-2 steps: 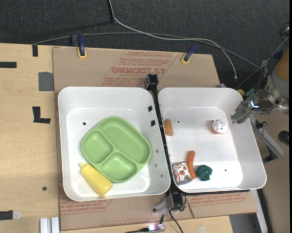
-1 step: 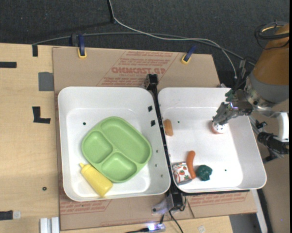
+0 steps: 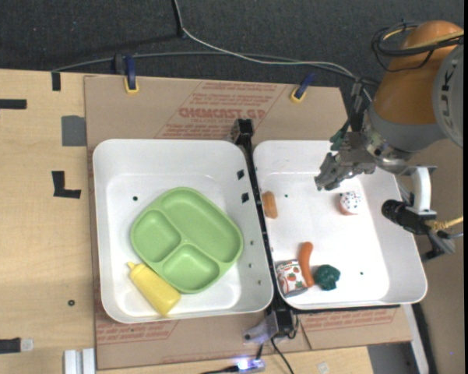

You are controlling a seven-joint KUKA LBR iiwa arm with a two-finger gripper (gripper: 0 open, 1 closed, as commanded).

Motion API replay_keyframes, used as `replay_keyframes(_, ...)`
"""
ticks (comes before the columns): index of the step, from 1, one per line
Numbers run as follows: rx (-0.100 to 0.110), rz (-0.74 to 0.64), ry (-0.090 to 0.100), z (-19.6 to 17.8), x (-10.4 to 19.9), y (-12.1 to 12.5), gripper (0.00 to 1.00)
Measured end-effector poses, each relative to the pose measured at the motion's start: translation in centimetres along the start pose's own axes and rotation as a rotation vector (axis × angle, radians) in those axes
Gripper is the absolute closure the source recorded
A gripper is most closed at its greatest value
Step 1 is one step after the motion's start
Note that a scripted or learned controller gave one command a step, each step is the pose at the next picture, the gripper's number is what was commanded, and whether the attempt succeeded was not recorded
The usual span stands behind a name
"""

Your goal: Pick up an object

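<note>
Cardboard-covered worktop (image 3: pixel 218 107) carries two white bins. Jaws (image 3: pixel 329 179) hang over the right bin (image 3: pixel 397 287), their state cannot be told, nothing seen between them. Nearest object, a white speckled die (image 3: pixel 350 202), lies just beside them. Pick not yet made.

You're looking at a grey arm (image 3: pixel 409 127) with a rounded, glossy orange band (image 3: pixel 420 53) above the wrist. Thin black cables (image 3: pixel 389 41) loop over the band's far side, and more run down the left flank past a small teal fitting (image 3: pixel 341 139). The tool (image 3: pixel 327 179) is dark grey metal, boxy, with stubby fingers too blurred for detail. On the near right you get a white curved bracket (image 3: pixel 422 189) and a black cylindrical part (image 3: pixel 405 215) with a thin lead trailing off its right end.
</note>
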State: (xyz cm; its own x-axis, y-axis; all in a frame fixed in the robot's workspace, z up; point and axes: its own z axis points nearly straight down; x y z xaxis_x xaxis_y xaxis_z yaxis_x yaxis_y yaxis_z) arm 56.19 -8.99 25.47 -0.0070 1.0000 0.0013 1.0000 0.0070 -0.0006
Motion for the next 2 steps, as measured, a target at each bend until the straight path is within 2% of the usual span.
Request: replay_keyframes(2,0.001,0.000,-0.001,0.1,10.8,1.2,1.00)
